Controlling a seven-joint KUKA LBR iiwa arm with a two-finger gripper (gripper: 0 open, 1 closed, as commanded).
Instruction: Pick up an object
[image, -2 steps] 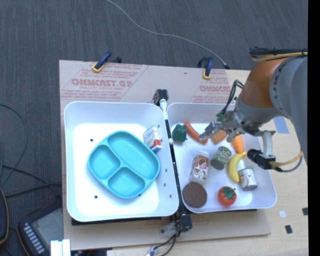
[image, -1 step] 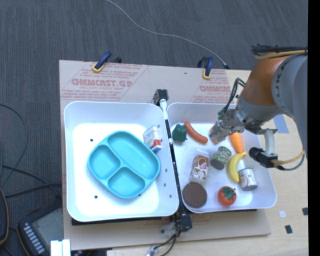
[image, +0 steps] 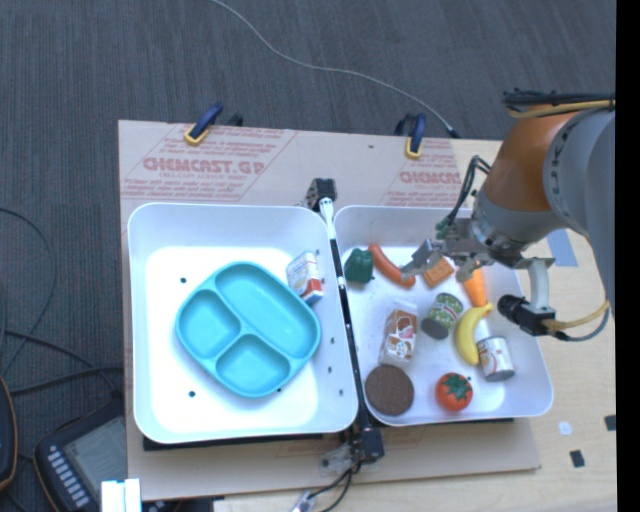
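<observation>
My gripper (image: 438, 258) hangs over the upper middle of the right bin (image: 530, 400), with the arm coming in from the right. It stands open, and a small orange-brown block (image: 437, 272) lies just below and between its fingers, not gripped. Close by are a red sausage-like piece (image: 392, 267) to the left, a carrot (image: 476, 288) to the right and a dark can (image: 443, 313) just in front.
The right bin also holds a green pepper (image: 358, 265), a carton (image: 400, 335), a banana (image: 468, 333), a small tin (image: 494, 357), a tomato (image: 454, 392) and a brown cookie (image: 388, 389). In the left bin (image: 150, 300) lie a blue divided plate (image: 248, 328) and a small carton (image: 306, 277).
</observation>
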